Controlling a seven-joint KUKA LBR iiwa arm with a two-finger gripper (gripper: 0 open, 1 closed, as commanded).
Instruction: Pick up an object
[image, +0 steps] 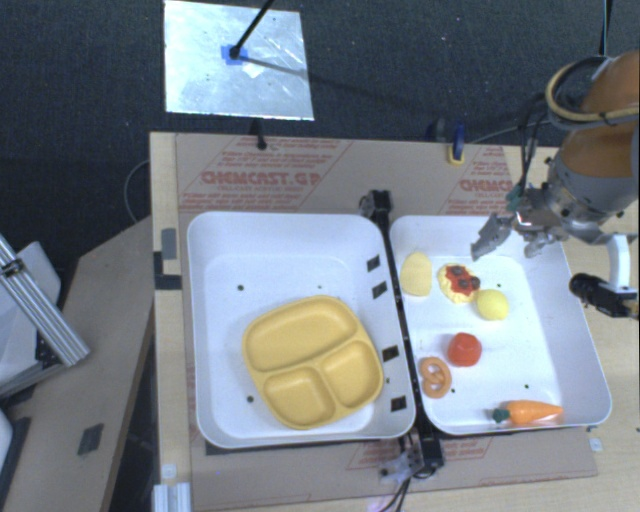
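The right bin holds several toy foods. A pale yellow oval piece lies near its left wall. Beside it are a small pizza-like piece and a yellow ball. Nearer the front are a red tomato, a pretzel and an orange carrot. My gripper hangs over the bin's back edge, above and right of the pizza piece. It is open, and its spread fingers hold nothing.
The left bin holds a yellow three-compartment tray. A black-clipped divider separates the two bins. The arm comes in from the upper right. A shiny plate lies beyond the bench.
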